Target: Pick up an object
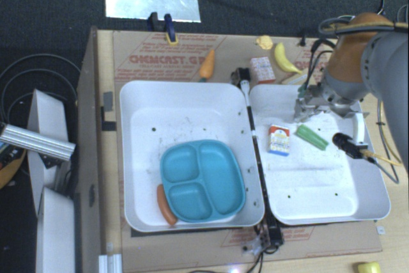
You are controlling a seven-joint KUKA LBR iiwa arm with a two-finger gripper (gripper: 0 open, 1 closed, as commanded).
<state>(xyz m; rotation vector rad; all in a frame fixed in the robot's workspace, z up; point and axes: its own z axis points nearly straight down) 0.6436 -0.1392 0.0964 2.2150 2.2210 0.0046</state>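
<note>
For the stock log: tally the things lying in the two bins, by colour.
Blue: 1 (divided plate)
Orange: 1 (sausage)
Green: 1 (block)
White with red: 1 (small carton)
Total: 4

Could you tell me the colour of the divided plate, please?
Light blue; the plate shows best in the camera view.

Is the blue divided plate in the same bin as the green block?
No, the blue divided plate lies in the left white bin, the green rectangular block in the right bin.
</note>
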